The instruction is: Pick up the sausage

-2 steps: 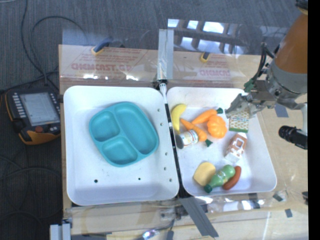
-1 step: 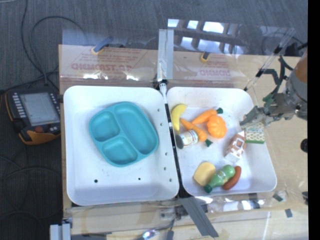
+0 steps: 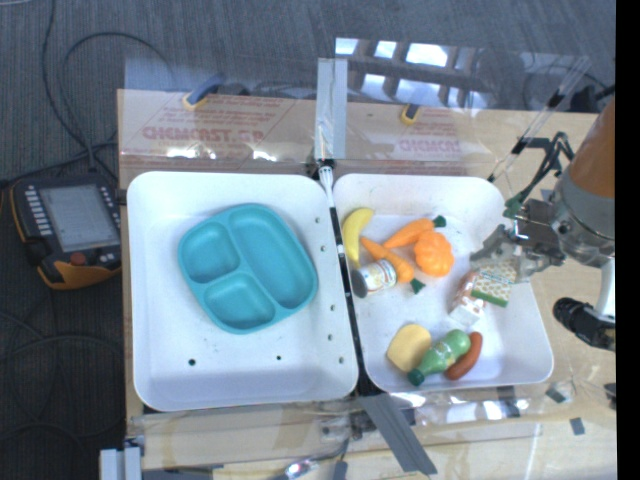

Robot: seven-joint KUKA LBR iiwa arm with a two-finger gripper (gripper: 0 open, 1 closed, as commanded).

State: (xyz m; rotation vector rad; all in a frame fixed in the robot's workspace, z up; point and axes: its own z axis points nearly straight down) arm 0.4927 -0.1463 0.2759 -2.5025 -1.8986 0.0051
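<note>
Reading cardboard (image 3: 225, 133) print, perhaps "CHEMCAST"; hand (image 3: 510, 253) grip indiscernible; sausage (image 3: 466, 358) in bin (image 3: 535, 363).

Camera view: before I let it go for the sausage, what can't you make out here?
- Sausage: its left end is tucked behind the green bottle; camera view.
- End effector: blurred against the bin rim, so its opening is unreadable.
- Arm: cut off by the right edge.
- Packet under the end effector: print too small to read.
- Can: label too small.
</note>
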